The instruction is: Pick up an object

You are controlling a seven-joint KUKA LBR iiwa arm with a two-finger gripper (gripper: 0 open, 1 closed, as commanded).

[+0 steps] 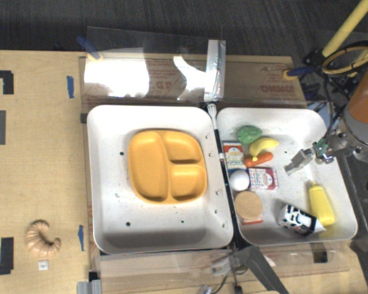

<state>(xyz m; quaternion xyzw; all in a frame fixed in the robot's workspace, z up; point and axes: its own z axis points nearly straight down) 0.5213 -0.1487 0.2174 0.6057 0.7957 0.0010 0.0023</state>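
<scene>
Nearest you, at the front of the right bin (331,234), a black-and-white cow-patterned carton (299,220) is lying on its side, and just beside it a yellow bottle (321,204) is lying lengthwise toward the right wall. To their left a round tan cookie-like disc (249,206) is sitting close to the divider between the bins. Off on the bench at the front left, well apart from both bins, a tan croissant (42,237) is resting on the wood.

Moving back, you are looking at a white egg (239,180) touching a small red-and-white packet (262,179), with a second red carton (233,155) just behind the egg. An orange carrot (259,159) is lying beside that carton, and behind it a yellow banana (265,145) is touching a green leafy piece (249,133).

The gripper (299,160) is hanging over the bare middle-right of this bin, near the banana and carrot but apart from them; nothing is sitting between its fingers, and whether they are spread or closed you cannot tell.

In the left bin (104,164), a yellow divided plate (167,165) is lying in the middle.
</scene>
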